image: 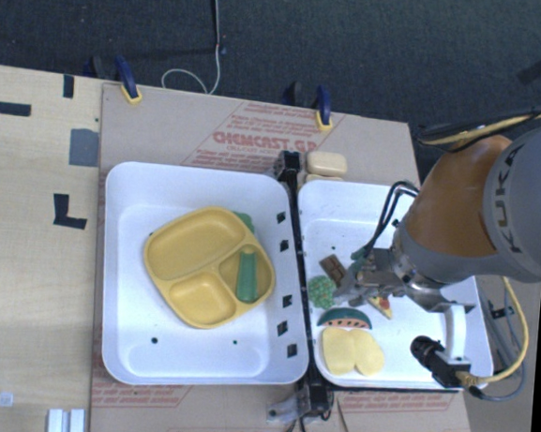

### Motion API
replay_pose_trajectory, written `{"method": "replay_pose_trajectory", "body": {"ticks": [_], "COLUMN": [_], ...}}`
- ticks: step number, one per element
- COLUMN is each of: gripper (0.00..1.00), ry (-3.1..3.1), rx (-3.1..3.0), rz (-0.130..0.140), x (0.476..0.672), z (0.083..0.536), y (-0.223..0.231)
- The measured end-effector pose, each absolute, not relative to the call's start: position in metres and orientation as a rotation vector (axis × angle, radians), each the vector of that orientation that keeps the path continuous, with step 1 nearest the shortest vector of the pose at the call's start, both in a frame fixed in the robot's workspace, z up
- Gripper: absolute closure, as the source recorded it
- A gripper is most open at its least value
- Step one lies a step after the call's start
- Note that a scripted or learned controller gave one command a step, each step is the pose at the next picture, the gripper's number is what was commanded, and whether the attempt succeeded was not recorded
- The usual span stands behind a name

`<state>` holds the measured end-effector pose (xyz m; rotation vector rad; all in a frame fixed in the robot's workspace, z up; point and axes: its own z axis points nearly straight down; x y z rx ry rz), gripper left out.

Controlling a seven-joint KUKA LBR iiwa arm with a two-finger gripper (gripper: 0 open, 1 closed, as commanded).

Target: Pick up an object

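Observation:
My gripper (357, 282) is low in the right bin (346, 208), its dark fingers among a cluster of small toys. Just left of it lie a brown piece (331, 264) and a green leafy piece (321, 289). A watermelon-slice toy (346, 318) lies below it, and an orange-red bit (380, 307) sticks out at its right. A pale yellow toy (353, 353) rests near the bin's front wall. In the left bin (120, 272) sits a yellow divided plate (192, 251) with a green cylinder (246, 276) on it. The arm's body hides the fingertips.
A tan block (327, 164) lies on the cardboard behind the bins. A black clip (289, 166) sits on the divider between the bins. Blue clamps (125, 77) hold the cardboard's back edge. The grey and orange arm (468, 214) covers the right bin's right half.

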<state>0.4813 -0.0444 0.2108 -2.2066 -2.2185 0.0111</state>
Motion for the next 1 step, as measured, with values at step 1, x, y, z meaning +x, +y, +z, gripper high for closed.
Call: {"method": "replay_pose_trajectory", "body": {"ticks": [1], "gripper": [0.00], "ry": [-2.221], "rx": [-2.219], "rz": [0.003], "x": [0.4830], "z": [0.2163], "y": [-0.0481]}}
